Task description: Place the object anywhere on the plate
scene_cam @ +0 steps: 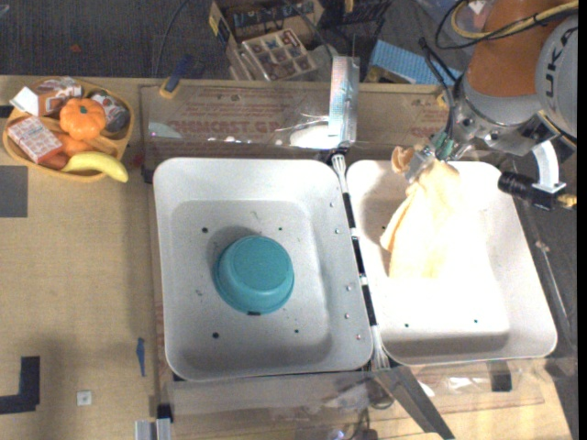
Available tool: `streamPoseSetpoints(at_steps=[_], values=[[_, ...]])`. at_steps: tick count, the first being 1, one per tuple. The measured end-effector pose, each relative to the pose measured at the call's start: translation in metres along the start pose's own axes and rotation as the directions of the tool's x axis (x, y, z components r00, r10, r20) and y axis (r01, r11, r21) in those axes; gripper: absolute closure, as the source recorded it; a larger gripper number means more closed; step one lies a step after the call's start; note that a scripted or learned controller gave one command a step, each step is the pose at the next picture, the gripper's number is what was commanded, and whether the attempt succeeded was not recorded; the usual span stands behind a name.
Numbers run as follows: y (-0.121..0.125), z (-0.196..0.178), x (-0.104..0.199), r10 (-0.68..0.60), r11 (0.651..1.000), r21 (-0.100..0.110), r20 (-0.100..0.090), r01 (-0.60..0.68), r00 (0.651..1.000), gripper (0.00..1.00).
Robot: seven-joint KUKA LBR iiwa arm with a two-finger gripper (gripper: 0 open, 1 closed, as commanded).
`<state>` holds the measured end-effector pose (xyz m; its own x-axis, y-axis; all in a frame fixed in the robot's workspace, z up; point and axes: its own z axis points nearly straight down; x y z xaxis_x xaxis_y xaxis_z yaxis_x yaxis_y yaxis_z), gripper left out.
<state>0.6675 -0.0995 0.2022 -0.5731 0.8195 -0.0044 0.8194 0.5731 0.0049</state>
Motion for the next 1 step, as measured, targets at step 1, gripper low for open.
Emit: streamPoseSetpoints(at_steps=[1], values=[[0.0004, -0.0241, -0.0018, 0.001, 1.0, 0.0, 0.0, -0.001, 1.0, 1.0]])
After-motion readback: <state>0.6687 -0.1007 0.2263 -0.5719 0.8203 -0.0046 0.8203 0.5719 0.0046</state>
